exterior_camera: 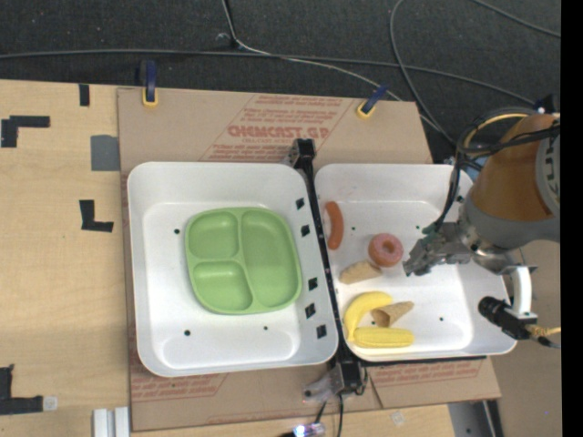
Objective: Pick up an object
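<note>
The green divided plate (243, 260) lies alone in the left bin (146, 244). In the right bin (455, 335) sit a sausage (333, 224), bread piece (361, 271), banana (372, 321), cone (393, 314) and pink donut (386, 249). The gripper (421, 260) hovers just beside the donut, likely approaching; its jaw state I cannot tell. Next: descend squarely, avoiding neighbours

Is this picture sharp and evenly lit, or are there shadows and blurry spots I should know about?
Camera view: light is soft and even, with faint shadows under the banana and green plate; no strong glare on the white bins. The picture is low-resolution and slightly soft overall; the gripper is dark and murky, so its details are hard to read.
</note>
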Tool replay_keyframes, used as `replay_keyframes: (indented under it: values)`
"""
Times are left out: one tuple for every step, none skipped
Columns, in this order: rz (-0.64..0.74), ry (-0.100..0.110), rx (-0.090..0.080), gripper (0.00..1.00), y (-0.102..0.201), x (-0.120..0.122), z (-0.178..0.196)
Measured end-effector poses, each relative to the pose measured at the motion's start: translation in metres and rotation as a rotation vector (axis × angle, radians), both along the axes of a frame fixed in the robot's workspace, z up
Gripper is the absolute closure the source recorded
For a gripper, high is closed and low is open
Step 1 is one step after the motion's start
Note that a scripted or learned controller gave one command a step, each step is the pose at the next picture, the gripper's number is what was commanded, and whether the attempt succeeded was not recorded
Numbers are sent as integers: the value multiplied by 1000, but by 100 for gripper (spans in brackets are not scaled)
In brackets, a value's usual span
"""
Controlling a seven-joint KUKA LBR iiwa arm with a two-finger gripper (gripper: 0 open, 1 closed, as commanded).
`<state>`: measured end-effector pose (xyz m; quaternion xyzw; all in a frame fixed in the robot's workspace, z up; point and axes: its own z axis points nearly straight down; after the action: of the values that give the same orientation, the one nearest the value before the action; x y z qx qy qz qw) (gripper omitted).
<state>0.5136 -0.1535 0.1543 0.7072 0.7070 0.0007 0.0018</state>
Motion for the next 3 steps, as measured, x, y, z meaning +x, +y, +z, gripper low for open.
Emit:
replay_keyframes:
  values:
    - [1, -1, -1, 100, -10, 0, 57]
    - [2, -2, -1, 100, -10, 1, 110]
    - [6, 4, 2, 100, 45, -3, 112]
